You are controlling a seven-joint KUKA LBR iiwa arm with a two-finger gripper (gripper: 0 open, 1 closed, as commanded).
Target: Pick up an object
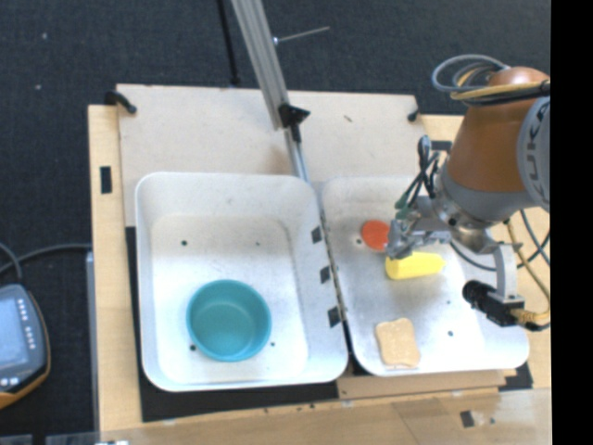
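The right bin (pixel 482 341) holds a yellow banana-like object (pixel 415 266), a small orange-red ball (pixel 374 235) and a tan slice of bread (pixel 397 343). My gripper (pixel 402 242) hangs low over the middle of this bin, its tip right at the left end of the yellow object and just right of the orange ball. The wrist hides the fingertips. A teal bowl (pixel 229 319) stands in the left bin (pixel 167 211), near its front.
A slanted metal pole (pixel 264 58) rises from the back between the two bins. Black cables and a black connector (pixel 489 302) hang off the arm over the right bin's right side. A handheld pendant (pixel 18 336) lies at the far left.
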